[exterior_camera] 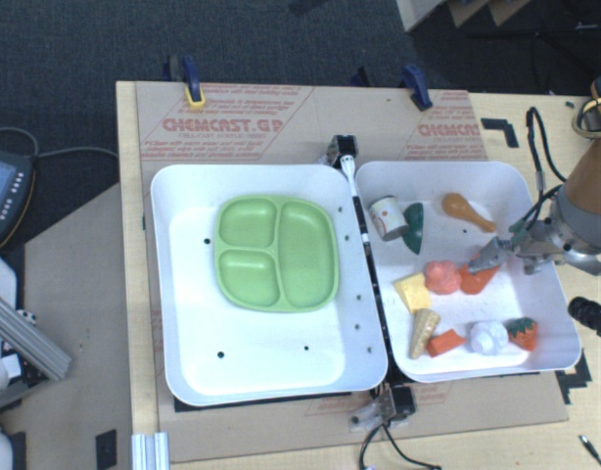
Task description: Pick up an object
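Where the right bin (550,306) comes nearest me, I see a white ball (487,338), an orange-and-green toy (522,332) and a cone (423,332). Beyond them lie a yellow block (412,291), a pink ball (441,277) and an orange piece (479,280). The claw (487,258) hangs just above that piece; I cannot tell whether it is clenched. The left bin (183,292) carries a green divided plate (277,253).
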`<state>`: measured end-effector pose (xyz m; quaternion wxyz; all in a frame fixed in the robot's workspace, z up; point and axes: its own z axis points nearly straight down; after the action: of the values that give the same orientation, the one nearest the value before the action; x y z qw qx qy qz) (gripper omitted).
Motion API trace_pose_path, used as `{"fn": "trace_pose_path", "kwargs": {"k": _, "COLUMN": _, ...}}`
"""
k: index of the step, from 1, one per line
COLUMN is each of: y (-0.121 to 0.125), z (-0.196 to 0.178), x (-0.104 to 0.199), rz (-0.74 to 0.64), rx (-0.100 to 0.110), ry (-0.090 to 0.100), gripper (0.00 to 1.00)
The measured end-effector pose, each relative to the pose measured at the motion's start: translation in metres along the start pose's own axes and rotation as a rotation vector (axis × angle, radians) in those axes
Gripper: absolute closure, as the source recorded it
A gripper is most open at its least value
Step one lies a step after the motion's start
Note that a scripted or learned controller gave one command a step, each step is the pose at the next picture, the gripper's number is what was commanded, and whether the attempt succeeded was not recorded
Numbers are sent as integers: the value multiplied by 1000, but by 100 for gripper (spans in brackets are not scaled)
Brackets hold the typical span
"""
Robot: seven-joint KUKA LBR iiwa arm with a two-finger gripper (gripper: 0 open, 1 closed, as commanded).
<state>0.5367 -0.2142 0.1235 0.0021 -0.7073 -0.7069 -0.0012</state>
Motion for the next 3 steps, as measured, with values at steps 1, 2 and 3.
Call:
{"fn": "trace_pose_path", "kwargs": {"k": 1, "y": 0, "z": 41, "x": 2, "rz": -2, "rx": 3, "ry": -1, "gripper": 0}}
{"fn": "trace_pose_path", "kwargs": {"k": 2, "y": 1, "z": 28, "x": 0, "rz": -1, "rx": -1, "ry": -4, "gripper": 100}}
{"fn": "trace_pose_path", "kwargs": {"k": 3, "y": 9, "z": -19, "x": -4, "rz": -1, "rx": -7, "ry": -8, "gripper": 100}}
